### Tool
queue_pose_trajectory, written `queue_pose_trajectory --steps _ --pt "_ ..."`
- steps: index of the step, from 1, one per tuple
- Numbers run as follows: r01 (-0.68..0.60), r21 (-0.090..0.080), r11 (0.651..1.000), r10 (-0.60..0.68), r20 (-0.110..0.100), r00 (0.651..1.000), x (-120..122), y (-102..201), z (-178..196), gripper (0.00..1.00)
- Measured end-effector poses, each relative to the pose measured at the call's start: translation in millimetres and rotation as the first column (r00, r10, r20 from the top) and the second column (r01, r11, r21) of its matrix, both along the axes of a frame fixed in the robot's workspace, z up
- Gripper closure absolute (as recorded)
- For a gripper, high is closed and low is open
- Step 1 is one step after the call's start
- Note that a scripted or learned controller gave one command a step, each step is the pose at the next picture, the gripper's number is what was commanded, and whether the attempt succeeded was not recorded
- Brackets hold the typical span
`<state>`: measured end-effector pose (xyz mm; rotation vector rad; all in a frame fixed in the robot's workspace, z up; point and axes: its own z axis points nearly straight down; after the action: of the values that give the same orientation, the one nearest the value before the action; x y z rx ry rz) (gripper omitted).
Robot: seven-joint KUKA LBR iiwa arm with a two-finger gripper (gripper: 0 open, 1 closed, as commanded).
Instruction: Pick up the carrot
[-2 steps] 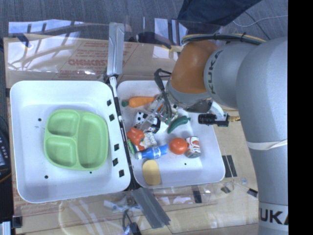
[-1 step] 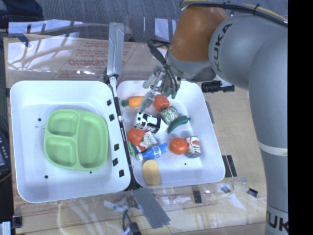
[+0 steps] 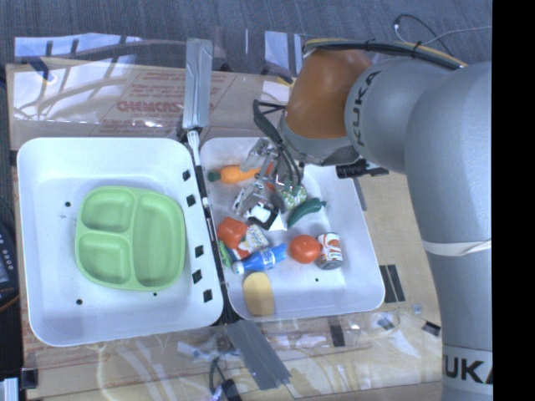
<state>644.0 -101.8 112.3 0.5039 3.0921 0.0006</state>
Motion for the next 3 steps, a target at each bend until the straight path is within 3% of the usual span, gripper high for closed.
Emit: queue_pose_trajectory --steps 1,2,3 --pt "-0.003 -0.001 1.0 0.003 -0.003 1.0 0.0 -0.2 7.9 1.0" --pt "0.098 0.0 0.995 -0.098 -0.009 0.995 0.5 33.6 79.4 1.0" --pt "0.099 0.0 0.995 -0.099 -0.011 0.995 -0.1 33.4 78.0 0.0"
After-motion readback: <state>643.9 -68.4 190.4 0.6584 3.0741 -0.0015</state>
